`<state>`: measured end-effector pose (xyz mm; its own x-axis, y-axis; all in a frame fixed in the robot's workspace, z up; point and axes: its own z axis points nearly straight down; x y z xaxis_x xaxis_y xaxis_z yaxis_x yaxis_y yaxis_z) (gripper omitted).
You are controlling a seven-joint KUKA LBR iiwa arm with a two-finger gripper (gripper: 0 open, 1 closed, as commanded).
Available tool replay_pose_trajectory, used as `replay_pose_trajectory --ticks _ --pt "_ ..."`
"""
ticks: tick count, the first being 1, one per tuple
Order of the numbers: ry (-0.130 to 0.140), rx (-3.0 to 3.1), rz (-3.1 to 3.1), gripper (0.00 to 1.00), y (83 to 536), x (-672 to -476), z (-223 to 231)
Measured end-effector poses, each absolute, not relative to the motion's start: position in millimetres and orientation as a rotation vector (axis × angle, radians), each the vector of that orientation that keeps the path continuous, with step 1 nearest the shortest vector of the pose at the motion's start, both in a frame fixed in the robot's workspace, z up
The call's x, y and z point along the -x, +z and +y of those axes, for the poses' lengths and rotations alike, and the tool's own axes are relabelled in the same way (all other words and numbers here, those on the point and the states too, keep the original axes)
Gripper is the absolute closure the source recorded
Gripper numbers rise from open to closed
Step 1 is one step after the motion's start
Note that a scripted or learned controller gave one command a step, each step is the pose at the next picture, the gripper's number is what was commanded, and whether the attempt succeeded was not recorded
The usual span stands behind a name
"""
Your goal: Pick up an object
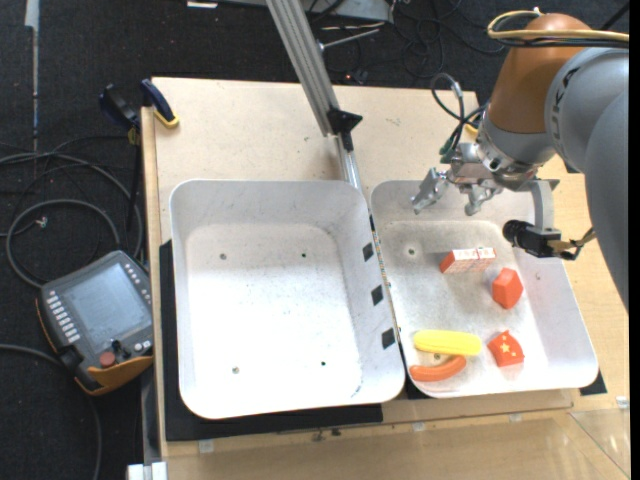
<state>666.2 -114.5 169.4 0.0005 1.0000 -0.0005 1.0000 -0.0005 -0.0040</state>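
Two metal fingers [428, 192] of the hand [452, 198] splay, empty.

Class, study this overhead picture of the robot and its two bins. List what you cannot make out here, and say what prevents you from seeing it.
- Gripper, camera view: small and seen from above, so its finger gap is unclear.
- Small box in the right bin: its printing is too small to read.
- Orange curved piece: partly covered by the yellow piece lying against it.
- Arm: cut off by the right edge.
- Pendant screen: too dim to read.
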Motion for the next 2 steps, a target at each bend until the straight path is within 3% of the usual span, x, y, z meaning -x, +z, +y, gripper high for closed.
replay_pose_trajectory --ticks 1,2 --pt "0.006 2.22 -2.218 0.0 106.8 -663.5 -119.9" --pt "0.003 2.221 -2.221 0.0 94.5 -663.4 -119.5"
